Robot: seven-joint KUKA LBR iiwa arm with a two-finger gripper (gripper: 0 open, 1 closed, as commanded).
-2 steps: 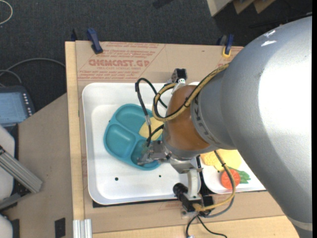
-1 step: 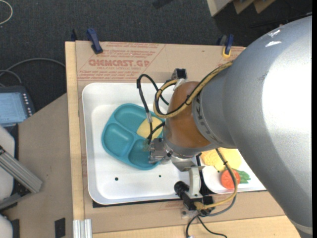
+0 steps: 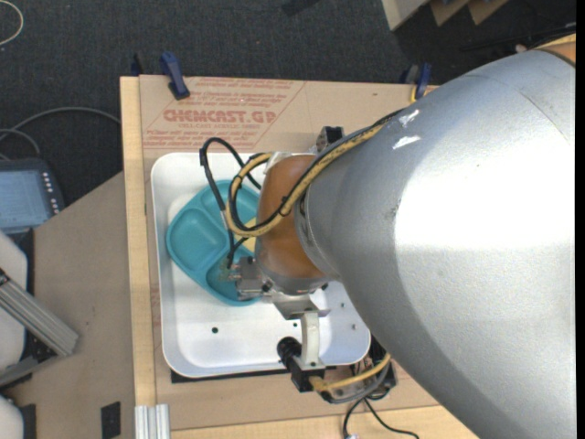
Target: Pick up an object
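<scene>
End effector, its opening impossible to tell, is lowered over a teal plastic sectioned dish at nine o'clock in the shallow white bin; the approach step is judged underway, with closing on the rim needed next.

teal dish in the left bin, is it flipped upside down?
No. The teal dish lies in the white bin with its hollow compartments facing up, its right side hidden under the arm's wrist.

text: "CHEMCAST GP", red print | on: brown board behind white bin | smaller lines: unreadable
</scene>
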